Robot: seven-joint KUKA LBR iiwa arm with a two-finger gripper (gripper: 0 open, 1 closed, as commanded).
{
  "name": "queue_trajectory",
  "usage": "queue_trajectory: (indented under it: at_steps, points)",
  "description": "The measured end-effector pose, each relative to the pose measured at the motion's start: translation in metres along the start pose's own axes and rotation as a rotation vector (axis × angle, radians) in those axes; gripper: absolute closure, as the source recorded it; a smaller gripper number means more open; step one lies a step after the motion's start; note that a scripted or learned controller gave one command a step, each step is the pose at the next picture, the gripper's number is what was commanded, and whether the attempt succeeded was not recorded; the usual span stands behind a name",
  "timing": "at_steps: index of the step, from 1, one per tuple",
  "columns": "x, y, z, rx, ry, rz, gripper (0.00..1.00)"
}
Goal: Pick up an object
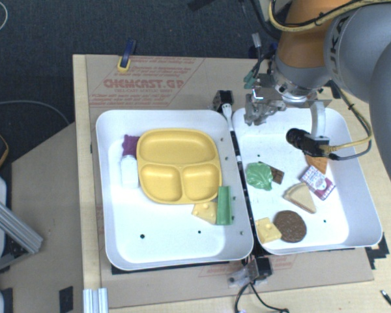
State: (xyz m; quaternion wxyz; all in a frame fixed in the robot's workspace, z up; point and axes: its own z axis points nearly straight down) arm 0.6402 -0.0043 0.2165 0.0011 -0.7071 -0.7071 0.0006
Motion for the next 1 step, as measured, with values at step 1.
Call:
queue_trajectory:
  at_steps: [1]
  points:
    - [-0.0093, 0.0023, -0.0093, -0.005, -0.001, 0.001, 1.00]
